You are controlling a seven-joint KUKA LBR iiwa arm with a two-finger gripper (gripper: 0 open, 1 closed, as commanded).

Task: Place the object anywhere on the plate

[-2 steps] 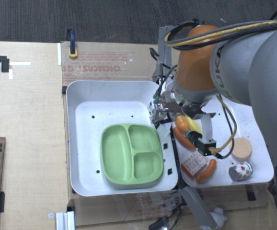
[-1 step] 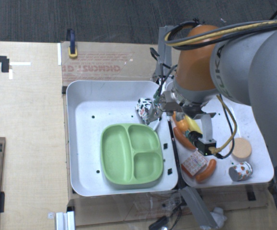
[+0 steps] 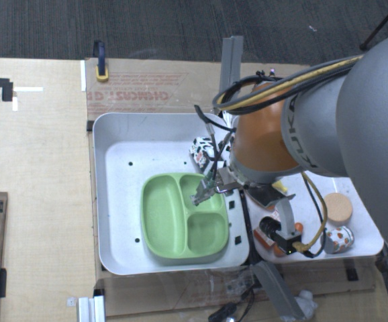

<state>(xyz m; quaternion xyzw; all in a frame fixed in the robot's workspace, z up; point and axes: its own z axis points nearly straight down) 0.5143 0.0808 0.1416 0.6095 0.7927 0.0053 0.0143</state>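
- I've got the gripper (image 3: 204, 192) over the green plate (image 3: 164, 217); can't tell its grip
- patterned object (image 3: 201, 150) lies beside the plate's far rim; I'd approach it low and centred

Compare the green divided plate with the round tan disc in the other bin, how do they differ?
The green plate is far larger than the tan disc. The plate is a rounded rectangle split into compartments; the disc is a plain round puck. The plate lies in the left bin, with the gripper over its upper right part; the disc lies in the right bin, beside a small patterned object. Both rest flat on a white bin floor.
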